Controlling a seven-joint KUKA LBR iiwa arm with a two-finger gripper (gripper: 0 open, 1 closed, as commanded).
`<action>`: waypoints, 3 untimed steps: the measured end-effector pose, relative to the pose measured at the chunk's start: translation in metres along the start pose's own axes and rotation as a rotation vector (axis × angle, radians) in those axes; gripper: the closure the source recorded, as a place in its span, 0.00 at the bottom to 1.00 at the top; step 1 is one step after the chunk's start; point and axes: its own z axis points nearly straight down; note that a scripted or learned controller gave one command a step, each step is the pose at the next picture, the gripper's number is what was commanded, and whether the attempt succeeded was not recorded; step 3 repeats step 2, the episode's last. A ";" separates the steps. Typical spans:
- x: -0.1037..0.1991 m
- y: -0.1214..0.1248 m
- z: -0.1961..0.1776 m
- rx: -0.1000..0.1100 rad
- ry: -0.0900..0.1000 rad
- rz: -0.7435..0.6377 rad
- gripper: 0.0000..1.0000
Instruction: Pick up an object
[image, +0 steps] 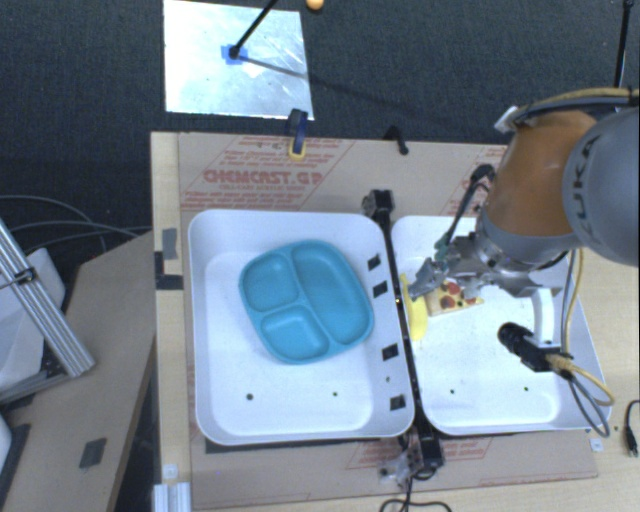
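Pincer (432, 280) low over yellow item (417, 318), right bin (500, 405).

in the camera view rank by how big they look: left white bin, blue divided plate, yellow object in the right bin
1. left white bin, largest
2. blue divided plate, lying inside that bin
3. yellow object, smallest, though the gripper covers part of it, so its full extent is unsure
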 end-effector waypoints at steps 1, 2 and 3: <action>-0.004 0.000 -0.015 -0.007 -0.002 0.007 1.00; -0.004 0.000 -0.015 -0.007 -0.002 0.008 0.00; -0.004 0.000 -0.015 -0.007 -0.002 0.008 0.00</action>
